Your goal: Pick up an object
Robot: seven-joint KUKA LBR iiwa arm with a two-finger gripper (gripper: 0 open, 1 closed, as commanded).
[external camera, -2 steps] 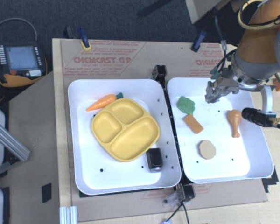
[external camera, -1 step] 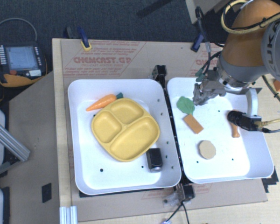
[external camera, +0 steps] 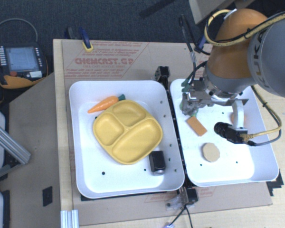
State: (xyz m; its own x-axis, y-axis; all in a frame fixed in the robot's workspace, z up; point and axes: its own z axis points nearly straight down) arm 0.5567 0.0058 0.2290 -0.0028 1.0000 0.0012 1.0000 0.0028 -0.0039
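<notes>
Camera view, left to right: the left bin point(external camera: 80, 127) contains an orange carrot point(external camera: 102, 104) touching the upper left edge of a yellow divided plate point(external camera: 127, 131), with a small black block point(external camera: 156, 161) just beside the plate's lower right edge. The right bin point(external camera: 256, 167) contains a tan rectangular block point(external camera: 197, 126) and, below it, a round beige disc point(external camera: 211, 152). The gripper point(external camera: 189, 104) sits low over the right bin's upper left area, just above the tan block. Gripper state: cannot be determined.
</notes>
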